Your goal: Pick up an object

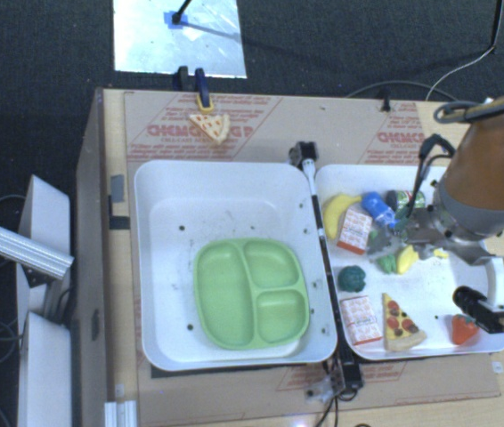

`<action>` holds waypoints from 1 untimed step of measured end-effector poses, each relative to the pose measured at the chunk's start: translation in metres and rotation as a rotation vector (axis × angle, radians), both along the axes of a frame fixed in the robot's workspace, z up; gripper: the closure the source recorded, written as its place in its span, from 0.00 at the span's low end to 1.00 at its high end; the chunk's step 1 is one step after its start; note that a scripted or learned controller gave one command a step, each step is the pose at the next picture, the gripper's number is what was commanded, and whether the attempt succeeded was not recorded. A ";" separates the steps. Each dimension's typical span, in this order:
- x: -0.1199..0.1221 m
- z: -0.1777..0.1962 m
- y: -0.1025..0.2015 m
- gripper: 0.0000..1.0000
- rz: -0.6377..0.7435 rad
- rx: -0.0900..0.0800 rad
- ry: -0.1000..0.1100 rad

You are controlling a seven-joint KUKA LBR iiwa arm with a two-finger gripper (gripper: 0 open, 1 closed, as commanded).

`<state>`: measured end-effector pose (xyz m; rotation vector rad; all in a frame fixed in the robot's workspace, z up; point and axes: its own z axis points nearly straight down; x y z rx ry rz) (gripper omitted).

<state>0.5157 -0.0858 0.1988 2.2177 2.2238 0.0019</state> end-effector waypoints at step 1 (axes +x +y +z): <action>0.074 -0.025 -0.053 0.00 -0.002 -0.001 0.000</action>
